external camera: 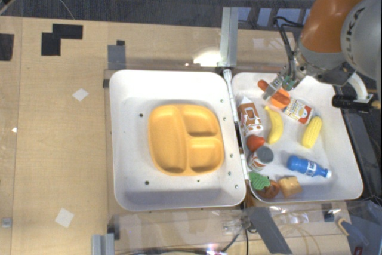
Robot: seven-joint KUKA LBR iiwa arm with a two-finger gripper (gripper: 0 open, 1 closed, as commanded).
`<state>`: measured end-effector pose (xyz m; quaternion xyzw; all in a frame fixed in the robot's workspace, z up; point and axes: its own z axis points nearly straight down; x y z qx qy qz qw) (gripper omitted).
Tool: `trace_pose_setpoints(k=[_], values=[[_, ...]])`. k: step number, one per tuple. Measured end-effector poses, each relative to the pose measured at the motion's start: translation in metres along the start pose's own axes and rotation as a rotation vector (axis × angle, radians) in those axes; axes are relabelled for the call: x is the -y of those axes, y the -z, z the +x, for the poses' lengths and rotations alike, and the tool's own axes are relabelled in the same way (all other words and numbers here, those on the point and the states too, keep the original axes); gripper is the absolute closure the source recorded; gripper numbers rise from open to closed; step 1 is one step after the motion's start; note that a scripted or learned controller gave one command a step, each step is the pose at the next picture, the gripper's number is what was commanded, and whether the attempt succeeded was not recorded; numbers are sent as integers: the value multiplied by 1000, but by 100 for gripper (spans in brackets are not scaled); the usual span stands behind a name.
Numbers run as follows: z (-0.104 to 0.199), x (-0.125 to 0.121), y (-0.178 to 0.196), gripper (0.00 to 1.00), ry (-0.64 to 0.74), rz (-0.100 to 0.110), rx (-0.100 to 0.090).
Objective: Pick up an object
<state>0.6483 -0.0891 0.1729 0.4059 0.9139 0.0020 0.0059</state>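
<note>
A light wooden bench [54, 146] holds two white bins side by side. The left bin [125, 146] sits near the middle of the bench. The right bin [346, 164] touches the left bin's right side.

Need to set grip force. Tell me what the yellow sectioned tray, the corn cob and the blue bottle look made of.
Yellow sectioned tray: seemingly moulded plastic, matte-smooth, one even colour, rounded compartments.
Corn cob: probably toy plastic or rubber; uniform yellow, kernel detail too small to tell.
Blue bottle: likely plastic, slightly glossy, with a white cap.
</note>
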Motion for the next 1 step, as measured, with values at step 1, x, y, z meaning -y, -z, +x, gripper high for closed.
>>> trace_pose_setpoints(k=[1], values=[[25,-20,13,100,-319,4,-4]])
